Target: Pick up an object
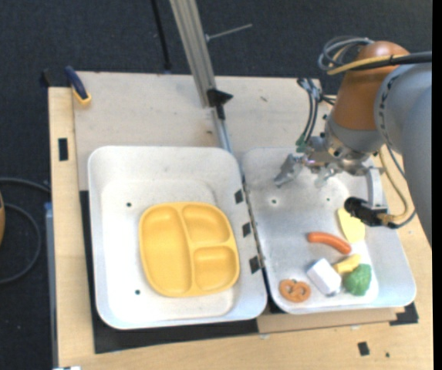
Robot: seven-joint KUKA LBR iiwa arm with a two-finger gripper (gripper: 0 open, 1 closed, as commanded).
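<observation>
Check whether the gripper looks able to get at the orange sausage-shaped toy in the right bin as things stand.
Probably yes. The gripper hangs over the bare far part of the right white bin, and the orange sausage-shaped toy lies uncovered nearer the camera, apart from the neighbouring toys, with nothing lying between them.

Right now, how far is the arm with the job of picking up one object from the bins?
Nothing looks done yet. The orange sausage, the pretzel, the white block and the green broccoli piece all lie in the right bin. In hand: the gripper hovers over that bin's far end, apart from them. Left: reach an object, grasp, lift.
</observation>
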